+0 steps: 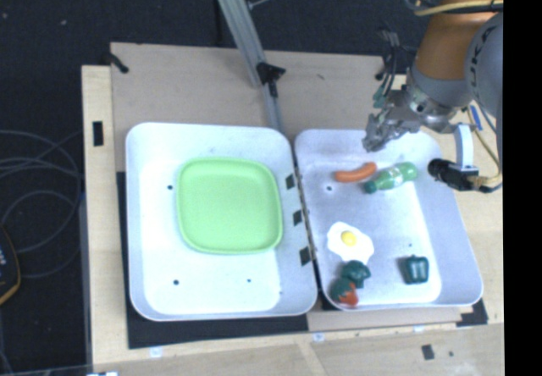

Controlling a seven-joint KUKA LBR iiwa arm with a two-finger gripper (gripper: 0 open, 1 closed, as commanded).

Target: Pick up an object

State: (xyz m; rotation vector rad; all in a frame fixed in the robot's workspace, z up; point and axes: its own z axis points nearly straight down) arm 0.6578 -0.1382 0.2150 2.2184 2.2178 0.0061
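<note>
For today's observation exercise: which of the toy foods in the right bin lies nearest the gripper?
The orange sausage, just below the gripper; the green bottle beside it lies slightly farther.

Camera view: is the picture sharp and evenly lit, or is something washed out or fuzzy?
Camera view: the white bins are bright, nearly washed out, while the floor around the bench is almost black; the pincer looks soft and blurred, with a faint shadow under it; the fried egg toy and the green plate read clearly.
</note>
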